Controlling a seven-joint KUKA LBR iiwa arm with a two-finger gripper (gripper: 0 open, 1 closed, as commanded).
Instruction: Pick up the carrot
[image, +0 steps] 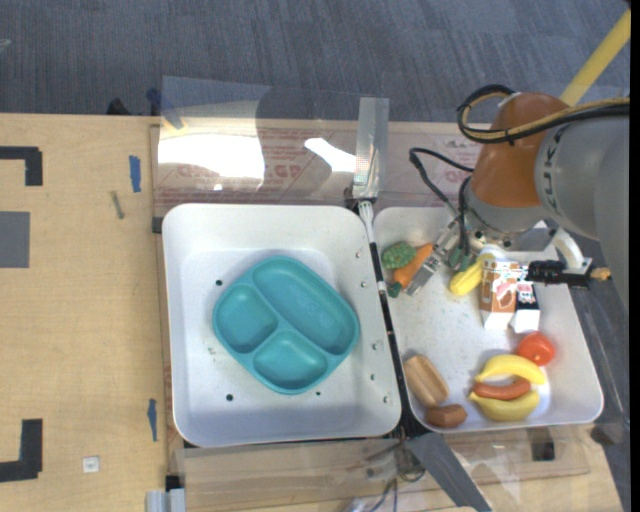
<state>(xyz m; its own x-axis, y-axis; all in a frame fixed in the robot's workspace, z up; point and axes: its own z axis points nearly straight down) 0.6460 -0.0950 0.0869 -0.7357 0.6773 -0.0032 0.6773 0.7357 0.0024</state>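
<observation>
In the right bin (585, 385), at its far left corner, the orange carrot (408, 270) with green top lies slantwise. The gripper (430, 262) sits right beside it, touching; whether the jaws are open, I cannot tell.

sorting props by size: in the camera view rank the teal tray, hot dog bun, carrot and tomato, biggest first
1. teal tray, by far the largest
2. bun
3. carrot, partly hidden by the gripper, so its place against the tomato is unsure
4. tomato, looks about as big as the visible carrot
</observation>
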